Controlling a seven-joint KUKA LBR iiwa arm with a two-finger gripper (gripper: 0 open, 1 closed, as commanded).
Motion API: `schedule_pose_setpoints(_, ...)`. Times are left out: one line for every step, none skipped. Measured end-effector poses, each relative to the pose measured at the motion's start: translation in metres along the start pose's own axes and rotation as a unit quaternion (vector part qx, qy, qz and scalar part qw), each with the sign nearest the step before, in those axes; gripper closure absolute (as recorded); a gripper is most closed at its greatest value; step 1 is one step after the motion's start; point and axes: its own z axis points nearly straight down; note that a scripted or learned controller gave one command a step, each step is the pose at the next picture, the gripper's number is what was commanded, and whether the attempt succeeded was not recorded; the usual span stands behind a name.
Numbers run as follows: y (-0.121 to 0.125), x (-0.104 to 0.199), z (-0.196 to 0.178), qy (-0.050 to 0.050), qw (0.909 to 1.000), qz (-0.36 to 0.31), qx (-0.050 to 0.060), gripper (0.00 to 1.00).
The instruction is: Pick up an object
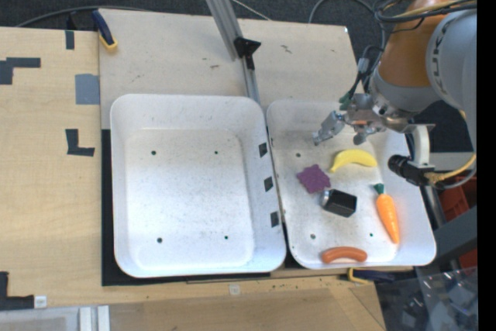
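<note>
In the right bin (298,124) lie a yellow banana (353,160), a purple block (314,178), a small black box (339,202), an orange carrot (388,217) and a red-orange sausage shape (344,254). My gripper (342,131) hangs over the bin's far part, just above and behind the banana. Its two fingers are spread apart with nothing between them. The grey arm with its orange band reaches in from the right.
The left bin (124,167) sits beside the right one, with black clips along the shared rim. A slanted metal pole (219,0) rises behind the bins. A yellow and blue clamp (104,31) lies at the back left.
</note>
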Motion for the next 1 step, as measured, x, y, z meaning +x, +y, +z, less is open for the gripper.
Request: schedule_pose_setpoints(-0.0081,-0.0034,0.0474,0.000,1.0000,0.000,0.000,0.00)
